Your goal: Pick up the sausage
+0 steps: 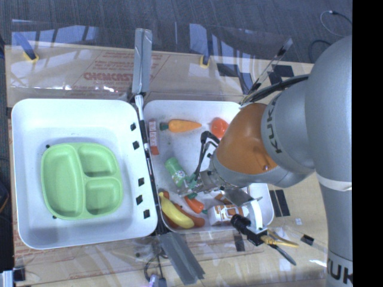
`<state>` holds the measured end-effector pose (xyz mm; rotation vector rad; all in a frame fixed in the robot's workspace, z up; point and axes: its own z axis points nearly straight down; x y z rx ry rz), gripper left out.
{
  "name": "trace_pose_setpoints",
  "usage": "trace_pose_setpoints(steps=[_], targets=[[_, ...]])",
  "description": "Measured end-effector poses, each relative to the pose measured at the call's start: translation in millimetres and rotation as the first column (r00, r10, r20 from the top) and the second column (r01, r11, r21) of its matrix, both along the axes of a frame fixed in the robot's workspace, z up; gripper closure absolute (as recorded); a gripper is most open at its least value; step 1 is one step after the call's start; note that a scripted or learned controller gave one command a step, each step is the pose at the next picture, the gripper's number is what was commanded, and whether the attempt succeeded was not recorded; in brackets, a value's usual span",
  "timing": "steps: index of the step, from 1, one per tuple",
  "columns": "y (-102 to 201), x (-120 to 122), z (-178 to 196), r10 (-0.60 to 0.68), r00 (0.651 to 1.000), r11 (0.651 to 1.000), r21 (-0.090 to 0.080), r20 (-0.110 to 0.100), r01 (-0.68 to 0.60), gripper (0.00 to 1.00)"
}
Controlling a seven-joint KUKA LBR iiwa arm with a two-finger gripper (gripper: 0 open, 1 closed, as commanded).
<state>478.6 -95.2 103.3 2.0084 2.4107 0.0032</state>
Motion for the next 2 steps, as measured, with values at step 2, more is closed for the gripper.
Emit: trace_pose_setpoints(steps=[2], targets=[[116, 10, 151, -0.172, 0.985, 0.985, 0.001, -0.006, 0.172, 1.00]])
